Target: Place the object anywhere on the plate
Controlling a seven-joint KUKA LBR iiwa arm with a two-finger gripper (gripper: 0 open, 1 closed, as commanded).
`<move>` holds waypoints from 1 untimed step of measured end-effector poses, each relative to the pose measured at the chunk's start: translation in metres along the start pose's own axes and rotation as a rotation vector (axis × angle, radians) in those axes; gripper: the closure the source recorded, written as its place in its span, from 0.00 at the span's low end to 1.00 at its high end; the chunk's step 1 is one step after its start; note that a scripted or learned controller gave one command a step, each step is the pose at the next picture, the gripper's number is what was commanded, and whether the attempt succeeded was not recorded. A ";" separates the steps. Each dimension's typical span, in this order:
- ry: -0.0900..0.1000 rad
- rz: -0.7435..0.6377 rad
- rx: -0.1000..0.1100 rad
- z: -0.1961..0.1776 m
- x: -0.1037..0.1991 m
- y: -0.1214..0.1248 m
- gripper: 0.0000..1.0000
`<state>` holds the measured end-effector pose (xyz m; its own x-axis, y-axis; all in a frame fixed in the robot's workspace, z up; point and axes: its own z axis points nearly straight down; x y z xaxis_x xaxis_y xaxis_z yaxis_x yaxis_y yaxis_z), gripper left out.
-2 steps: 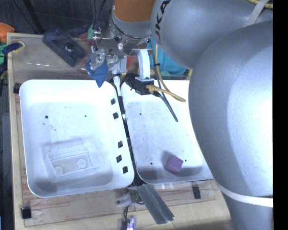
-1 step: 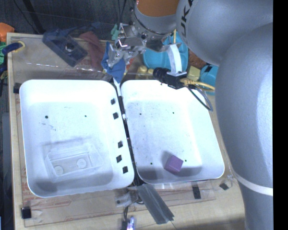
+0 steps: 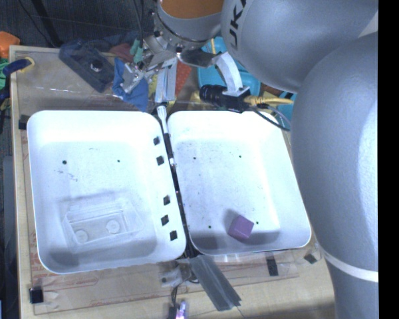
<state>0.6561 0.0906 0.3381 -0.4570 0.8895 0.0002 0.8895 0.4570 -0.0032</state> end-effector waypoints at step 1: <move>0.002 -0.113 0.004 -0.001 -0.069 -0.035 1.00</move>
<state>0.6561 0.0132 0.3389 -0.5543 0.8323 0.0023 0.8323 0.5543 -0.0067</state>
